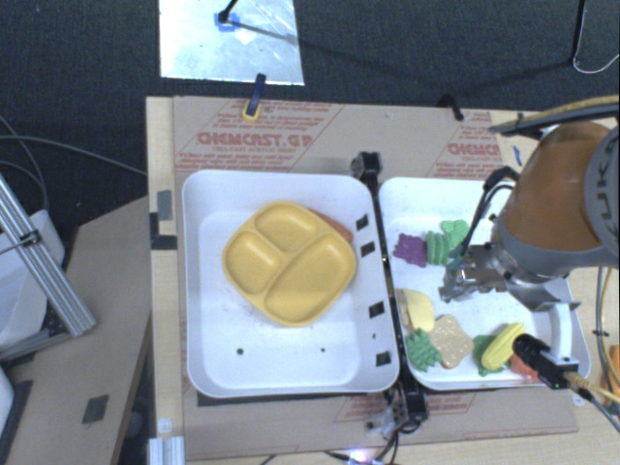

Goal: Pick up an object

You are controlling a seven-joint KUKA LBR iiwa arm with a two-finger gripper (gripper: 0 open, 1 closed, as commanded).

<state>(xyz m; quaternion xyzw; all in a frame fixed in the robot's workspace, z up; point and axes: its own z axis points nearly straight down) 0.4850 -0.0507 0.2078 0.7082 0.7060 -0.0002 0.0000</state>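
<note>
A: Where's the gripper rn?

B: My gripper hangs low in the right bin, mid-floor, just below the green toy and purple grape cluster near the far-left corner. Can't tell how far the fingers are spread; wrist hides most of it. Nothing visibly held.

A: What's on offer?

B: Along the near edge: a pale yellow piece, green leafy bit, tan cracker-shaped piece, corn cob, w/ something orange-red by the near-right corner. The left bin has a yellow divided plate, center.

A: Easiest pick?

B: Prob the pale yellow piece, closest to me. These look like plastic play food, so I'd guess light, stiff, a bit slick. I'd pinch across its narrow width, near the middle. It sits by the left wall, so finger room is tight on that side.
</note>
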